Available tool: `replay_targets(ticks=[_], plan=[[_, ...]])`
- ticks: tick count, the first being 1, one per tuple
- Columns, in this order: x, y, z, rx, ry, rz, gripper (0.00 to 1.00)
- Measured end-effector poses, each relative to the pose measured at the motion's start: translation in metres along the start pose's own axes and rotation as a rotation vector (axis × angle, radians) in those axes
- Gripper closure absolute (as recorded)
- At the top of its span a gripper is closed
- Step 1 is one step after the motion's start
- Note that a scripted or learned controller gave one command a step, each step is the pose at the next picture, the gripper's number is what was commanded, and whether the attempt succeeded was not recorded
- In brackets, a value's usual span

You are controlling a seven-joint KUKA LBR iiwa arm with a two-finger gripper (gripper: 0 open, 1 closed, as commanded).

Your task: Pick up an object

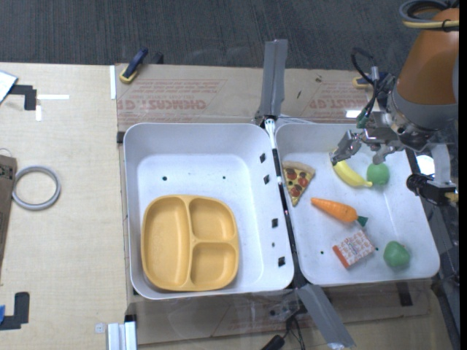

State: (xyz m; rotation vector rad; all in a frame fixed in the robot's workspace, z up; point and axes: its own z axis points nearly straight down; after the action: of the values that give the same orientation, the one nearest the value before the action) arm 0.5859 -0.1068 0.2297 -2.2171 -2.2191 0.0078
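Note:
My gripper (363, 154) hangs over the back of the right bin (416, 268), open, with one finger (344, 150) to the left and the other to the right. Nothing sits between them. Just below it lie a yellow banana (352, 175) and a small green ball (378, 173). Further forward in the same bin are an orange carrot (335, 209), a pizza slice (297, 179) against the left wall, a red and white box (354, 249), and a green apple (396, 254).
The left bin (139, 166) holds a yellow divided plate (191, 242). A roll of tape (33, 187) lies on the bench at far left. A grey divider post (274, 79) stands between the bins at the back.

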Motion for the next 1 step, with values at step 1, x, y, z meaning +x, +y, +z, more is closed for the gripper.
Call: replay_targets(ticks=[1], plan=[[-0.0027,-0.0236,0.1203,0.000,0.001,-0.018,0.00]])
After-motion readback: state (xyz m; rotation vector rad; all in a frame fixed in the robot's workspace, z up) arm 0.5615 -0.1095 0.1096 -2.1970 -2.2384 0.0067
